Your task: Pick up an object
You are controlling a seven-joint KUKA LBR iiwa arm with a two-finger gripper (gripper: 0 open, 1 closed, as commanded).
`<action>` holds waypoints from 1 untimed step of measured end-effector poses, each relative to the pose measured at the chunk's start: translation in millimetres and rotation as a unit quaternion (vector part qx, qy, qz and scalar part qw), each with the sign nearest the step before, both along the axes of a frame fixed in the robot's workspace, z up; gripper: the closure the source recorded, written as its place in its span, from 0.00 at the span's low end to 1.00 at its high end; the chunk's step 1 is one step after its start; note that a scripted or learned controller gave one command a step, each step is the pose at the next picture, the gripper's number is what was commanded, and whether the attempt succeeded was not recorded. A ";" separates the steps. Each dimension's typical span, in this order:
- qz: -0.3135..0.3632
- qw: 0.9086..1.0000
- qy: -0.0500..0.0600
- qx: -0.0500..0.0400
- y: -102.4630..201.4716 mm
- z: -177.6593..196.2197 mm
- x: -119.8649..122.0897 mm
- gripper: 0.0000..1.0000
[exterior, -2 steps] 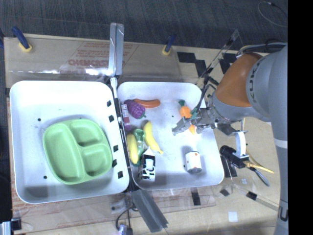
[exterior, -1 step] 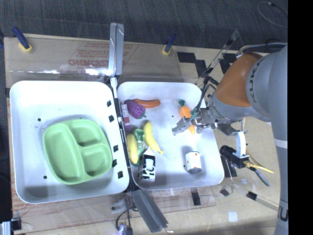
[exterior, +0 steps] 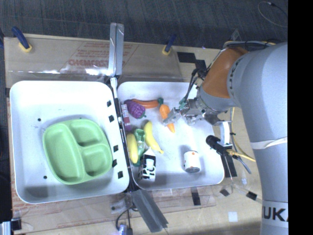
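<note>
The pincer [exterior: 177, 115] hangs low in the right white bin [exterior: 205, 177], touching the small orange plastic carrot [exterior: 167, 115] (grip state unreadable), nothing visibly lifted yet.

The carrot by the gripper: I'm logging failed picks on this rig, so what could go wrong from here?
1. The gripper sits right beside the small orange carrot; a slight offset could nudge it away instead of enclosing it.
2. The purple grapes and a longer carrot lie close by, so they might get bumped or caught too.
3. The carrot looks tapered and may slip.
</note>
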State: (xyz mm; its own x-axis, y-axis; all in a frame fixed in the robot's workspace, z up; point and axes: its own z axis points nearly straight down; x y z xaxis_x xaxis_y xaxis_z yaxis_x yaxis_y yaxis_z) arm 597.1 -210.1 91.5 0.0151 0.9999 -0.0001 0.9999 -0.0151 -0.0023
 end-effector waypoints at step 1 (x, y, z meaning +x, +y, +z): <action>0.003 1.000 0.000 0.000 0.9 10.2 0.6 1.00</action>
